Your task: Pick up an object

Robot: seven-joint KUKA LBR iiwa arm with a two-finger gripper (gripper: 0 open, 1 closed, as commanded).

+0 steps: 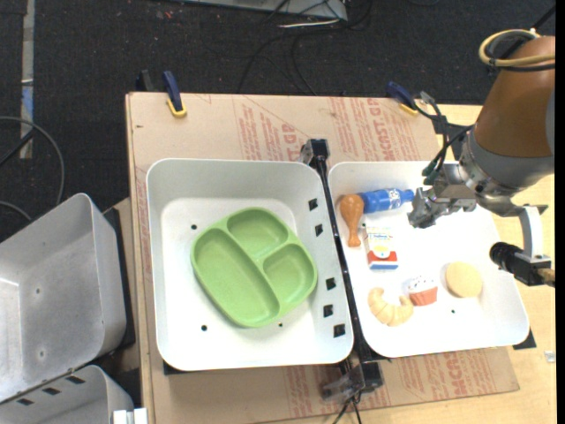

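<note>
**Arm poised over toy food in right bin**

A grey KUKA arm with an orange band reaches in from the right, its gripper (425,212) hanging low above the upper part of the right bin (508,329), just beside the cap end of a small blue bottle (385,200) that lies on its side. Whether the gripper is released or clenched cannot be told from this angle, and nothing can be seen caught in it.

Any of the bin's items could serve as the object to lift. A toy chicken drumstick (352,216) lies along the bin's left wall, touching the bottle's other end. Below it sits a small white and red carton (381,246). Nearer the front lie a toy croissant (389,308), a small cake slice (421,291) beside it, and a pale round bun (463,280) to the right. The left bin (168,237) carries a green divided plate (254,266).

By the look of it, the task is at the approach stage, with the pick not yet made. The bottle appears the closest target; the next move likely calls for shifting a little left to centre over its body, descending, and closing across its narrow width, since a round bottle may roll away.
</note>
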